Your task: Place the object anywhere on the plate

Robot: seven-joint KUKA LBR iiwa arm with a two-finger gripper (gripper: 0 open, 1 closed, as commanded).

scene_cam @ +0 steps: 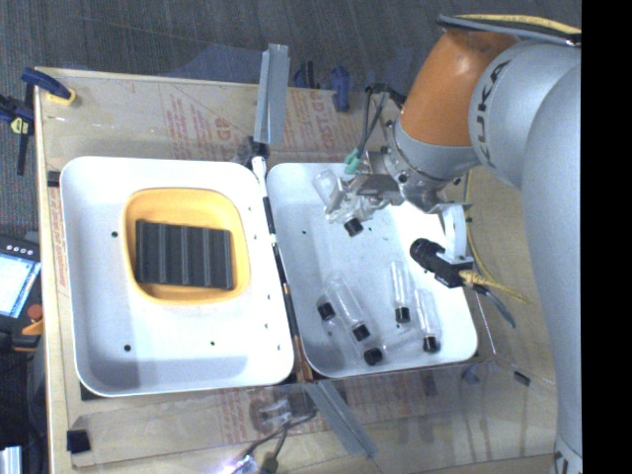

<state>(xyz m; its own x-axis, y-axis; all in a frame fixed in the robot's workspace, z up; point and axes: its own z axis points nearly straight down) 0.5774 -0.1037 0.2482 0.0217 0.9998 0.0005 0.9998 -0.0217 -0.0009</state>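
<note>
Vial (339,205) of clear plastic with a black cap is sitting tilted between the fingers of the gripper (348,197), in the upper part of the right bin (296,265), its cap pointing down toward the bin floor. The gripper is clamping it near the clear body, and whether the cap is touching the floor is not clear from this angle. Below it, in the lower half of the same bin, several more vials (341,299) with black caps are lying scattered, some just beside one another. To the left of the frame, the left bin (99,344) is bearing the yellow plate (186,205), which is carrying a dark ribbed insert (185,255) in its middle. The vial is hanging well apart from the plate, across the wall between the bins. The grey arm (533,117), with its orange band, is reaching in from the upper right of the frame.
</note>
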